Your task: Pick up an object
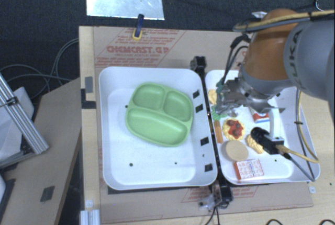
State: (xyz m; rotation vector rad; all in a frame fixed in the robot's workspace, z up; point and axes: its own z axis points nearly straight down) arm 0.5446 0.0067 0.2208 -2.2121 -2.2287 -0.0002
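Note:
My gripper (226, 103) hangs low over the left part of the right bin (293, 174), among small toy foods. A small greenish piece (219, 112) lies right under it; whether they touch cannot be told. Close by are a yellow piece (212, 96), an orange stick (217, 130), a red and yellow pizza-like piece (233, 128), a tan round disc (236, 151), a yellow lump (254, 142), a red and white box (260, 117) and a red-printed packet (250, 169).
The left bin (112, 166) holds a green divided plate (159, 114). A black divider with clips (205, 114) runs between the bins. The arm's grey body and orange band (272, 56) hang over the right bin's back half.

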